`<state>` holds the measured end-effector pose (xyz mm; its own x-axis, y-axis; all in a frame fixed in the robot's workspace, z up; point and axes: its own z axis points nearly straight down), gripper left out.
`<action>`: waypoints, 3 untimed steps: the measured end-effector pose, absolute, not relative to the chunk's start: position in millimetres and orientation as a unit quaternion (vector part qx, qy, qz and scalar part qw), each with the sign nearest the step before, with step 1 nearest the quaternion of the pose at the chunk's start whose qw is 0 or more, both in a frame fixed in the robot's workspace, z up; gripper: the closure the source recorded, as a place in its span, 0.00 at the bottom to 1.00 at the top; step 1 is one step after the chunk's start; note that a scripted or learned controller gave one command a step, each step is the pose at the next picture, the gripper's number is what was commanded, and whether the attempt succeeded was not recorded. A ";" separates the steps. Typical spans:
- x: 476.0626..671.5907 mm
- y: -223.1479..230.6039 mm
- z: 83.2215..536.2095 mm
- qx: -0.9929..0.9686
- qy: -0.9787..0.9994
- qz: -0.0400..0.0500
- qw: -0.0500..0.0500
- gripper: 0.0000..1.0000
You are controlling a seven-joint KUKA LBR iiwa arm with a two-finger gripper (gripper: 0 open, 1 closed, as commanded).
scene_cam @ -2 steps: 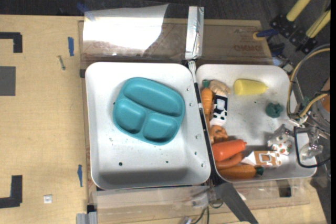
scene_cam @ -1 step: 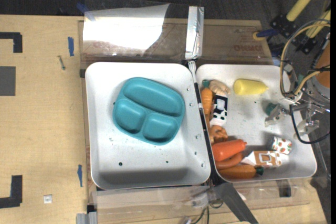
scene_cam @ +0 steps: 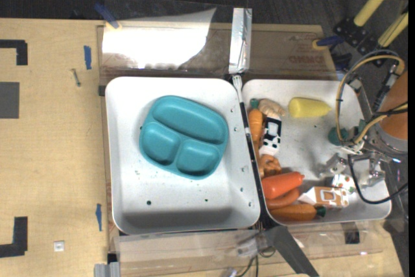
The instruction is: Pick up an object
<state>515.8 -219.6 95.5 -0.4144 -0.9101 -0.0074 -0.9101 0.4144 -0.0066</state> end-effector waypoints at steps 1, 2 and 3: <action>517.8 -218.4 106.2 -0.540 0.842 -0.002 0.008 1.00; 570.1 -174.2 237.8 -0.633 0.774 -0.003 0.005 1.00; 480.1 -176.9 203.4 -0.627 0.779 0.001 0.001 1.00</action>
<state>480.1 -176.9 203.4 -0.2146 -0.9767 -0.0027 -0.9767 0.2146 -0.0003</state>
